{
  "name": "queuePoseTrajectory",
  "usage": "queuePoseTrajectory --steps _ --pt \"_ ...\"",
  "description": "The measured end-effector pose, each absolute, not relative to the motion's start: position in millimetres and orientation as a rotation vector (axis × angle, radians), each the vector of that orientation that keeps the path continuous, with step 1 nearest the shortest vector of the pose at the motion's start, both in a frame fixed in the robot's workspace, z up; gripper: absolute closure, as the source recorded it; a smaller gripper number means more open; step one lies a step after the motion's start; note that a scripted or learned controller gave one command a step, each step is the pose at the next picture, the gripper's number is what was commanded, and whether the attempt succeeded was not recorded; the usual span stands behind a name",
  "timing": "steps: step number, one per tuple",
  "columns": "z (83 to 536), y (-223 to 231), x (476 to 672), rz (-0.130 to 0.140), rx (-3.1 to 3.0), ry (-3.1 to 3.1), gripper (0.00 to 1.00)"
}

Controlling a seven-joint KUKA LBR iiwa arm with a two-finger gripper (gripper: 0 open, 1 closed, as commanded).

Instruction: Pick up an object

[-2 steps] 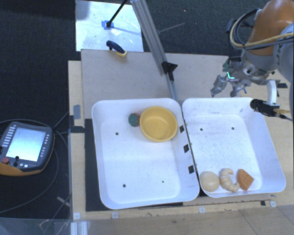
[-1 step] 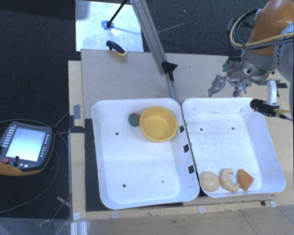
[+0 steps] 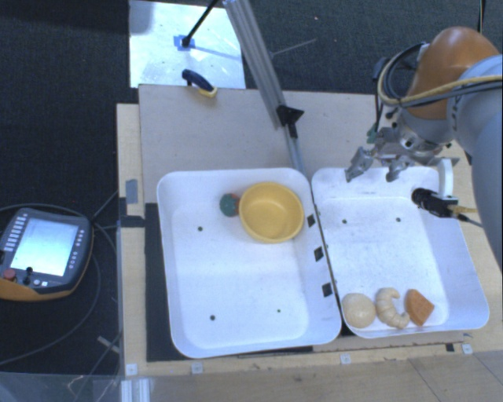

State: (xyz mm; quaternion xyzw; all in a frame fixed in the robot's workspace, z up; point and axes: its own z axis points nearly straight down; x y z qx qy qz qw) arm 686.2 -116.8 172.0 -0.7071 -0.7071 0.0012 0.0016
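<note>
Spread and empty, the claw [image 3: 371,167] hangs over the right bin's [image 3: 464,259] far edge, while the croissant [image 3: 390,307], bun [image 3: 358,309] and orange wedge [image 3: 419,306] lie well below it, along the near wall.

A handheld control pendant [image 3: 41,253] with a lit screen and an orange lower edge lies on the dark floor mat at the left, and its black cable [image 3: 106,206] curves away toward the bench. The bench top [image 3: 212,129] is a pale brown board. At its far edge rests a clamp [image 3: 198,82] with a dark blue handle and a yellow tip. A slanted metal pole [image 3: 263,67] crosses from the top of the view down to a black bracket [image 3: 288,116] near the far corners of the bins. Behind the bench, a light, shiny panel [image 3: 185,43] lies on the floor, with a thin black rod [image 3: 200,22] leaning across it.
</note>
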Motion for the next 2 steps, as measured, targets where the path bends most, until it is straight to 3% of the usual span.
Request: queuePoseTrajectory --steps 1,2 --pt "111.2 -110.3 685.0 0.004 -2.218 -2.220 0.00" --pt "90.6 -110.5 685.3 0.000 -2.221 -2.223 0.00"
